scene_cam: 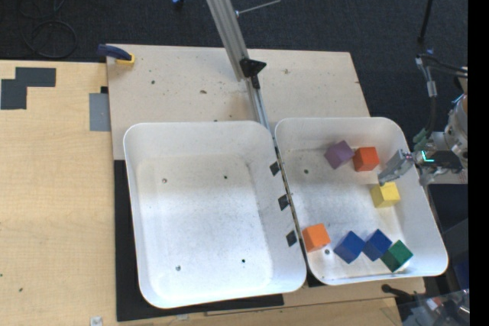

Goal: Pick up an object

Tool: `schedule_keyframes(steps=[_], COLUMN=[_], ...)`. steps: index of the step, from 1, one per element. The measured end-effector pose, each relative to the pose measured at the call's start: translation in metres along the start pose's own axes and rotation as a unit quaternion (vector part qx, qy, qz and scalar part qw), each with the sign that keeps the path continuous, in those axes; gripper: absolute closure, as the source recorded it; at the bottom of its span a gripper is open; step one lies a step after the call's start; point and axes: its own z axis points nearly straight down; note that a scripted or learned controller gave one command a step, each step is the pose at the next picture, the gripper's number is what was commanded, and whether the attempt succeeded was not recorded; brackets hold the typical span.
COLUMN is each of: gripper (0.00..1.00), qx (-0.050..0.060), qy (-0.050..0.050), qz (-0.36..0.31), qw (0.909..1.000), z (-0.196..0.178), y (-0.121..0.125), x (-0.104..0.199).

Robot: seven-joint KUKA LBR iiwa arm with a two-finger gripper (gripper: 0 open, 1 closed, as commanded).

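Note:
The right bin (345, 121) holds several cubes. A purple cube (338, 154) and an orange cube (366, 158) lie at its far side. A yellow cube (386, 195) lies near the right wall. Along the near side are a second orange cube (315, 237), two blue cubes (349, 246) (376, 243) and a green cube (397, 254). My gripper (394, 166) reaches in over the right rim, just above the yellow cube and to the right of the far orange cube. Nothing hangs from it.
The left bin (200, 132) sits beside the right one, with black clips (281, 201) along the shared wall. A slanted aluminium rail (225, 19) rises behind the bins. A blue clamp (116, 53) rests at the bench's far left corner.

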Motion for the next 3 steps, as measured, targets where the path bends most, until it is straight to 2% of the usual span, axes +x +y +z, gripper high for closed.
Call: schedule_keyframes(steps=[1,3], gripper=[0.00,0.00], qx=[-0.002,0.001], qy=[-0.001,0.000], qz=[0.001,0.001], qw=[1.0000,1.0000], z=[-0.002,0.098], y=[0.000,-0.005], x=[-0.001,0.013])
